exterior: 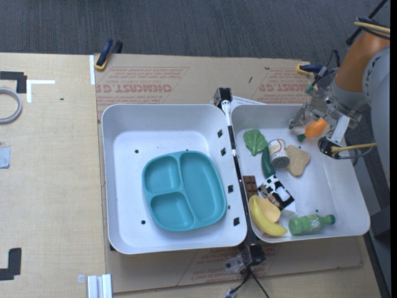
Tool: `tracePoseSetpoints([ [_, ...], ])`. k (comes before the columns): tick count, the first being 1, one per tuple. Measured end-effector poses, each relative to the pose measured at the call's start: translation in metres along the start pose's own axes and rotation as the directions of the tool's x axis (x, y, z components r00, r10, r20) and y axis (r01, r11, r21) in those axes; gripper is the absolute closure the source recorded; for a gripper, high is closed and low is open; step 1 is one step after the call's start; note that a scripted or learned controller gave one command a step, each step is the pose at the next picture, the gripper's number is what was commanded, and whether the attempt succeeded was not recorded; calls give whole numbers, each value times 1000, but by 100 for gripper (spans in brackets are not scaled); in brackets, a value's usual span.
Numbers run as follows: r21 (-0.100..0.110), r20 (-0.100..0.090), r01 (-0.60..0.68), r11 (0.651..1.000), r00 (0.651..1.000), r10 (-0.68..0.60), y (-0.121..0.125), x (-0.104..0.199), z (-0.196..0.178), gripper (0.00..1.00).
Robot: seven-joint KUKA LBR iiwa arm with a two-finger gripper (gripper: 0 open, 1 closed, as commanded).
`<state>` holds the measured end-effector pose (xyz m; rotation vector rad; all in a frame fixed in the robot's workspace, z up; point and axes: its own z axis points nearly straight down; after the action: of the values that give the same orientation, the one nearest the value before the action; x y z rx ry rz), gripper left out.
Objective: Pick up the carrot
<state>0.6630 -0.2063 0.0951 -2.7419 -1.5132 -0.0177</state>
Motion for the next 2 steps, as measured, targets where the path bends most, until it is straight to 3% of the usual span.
tracePoseSetpoints([
  [1,0,0,-19,1000,1000,19,0,0,0,0],
  [2,9,4,-196,981,981,196,-1,-2,1,0],
])
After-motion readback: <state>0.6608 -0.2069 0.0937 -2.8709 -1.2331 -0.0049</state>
